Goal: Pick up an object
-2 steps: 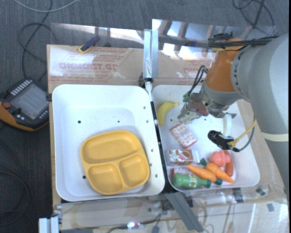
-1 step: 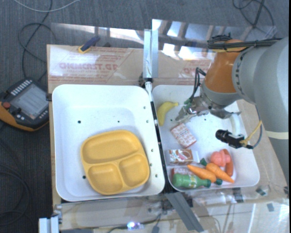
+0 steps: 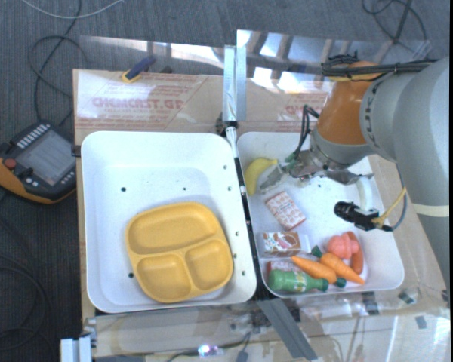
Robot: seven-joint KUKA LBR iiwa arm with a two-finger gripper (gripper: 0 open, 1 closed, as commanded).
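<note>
The gripper [image 3: 275, 176] is hanging over the right bin's [image 3: 392, 277] far-left corner, touching the yellow banana [image 3: 255, 170] lying there; the banana is sitting just left of it, and I cannot tell how the gripper is set.

Wooden bench [image 3: 136, 100], two white bins side by side, left bin [image 3: 106, 172], right bin [image 3: 385, 266]

You get bright, even overhead light here, with strong glare washing out the clear panel [image 3: 287, 81] behind the bins and the white bin [image 3: 106, 164] on the left (soft shadows only), while the arm [image 3: 415, 119] looks slightly blurred and the whole picture a little grainy.
</note>
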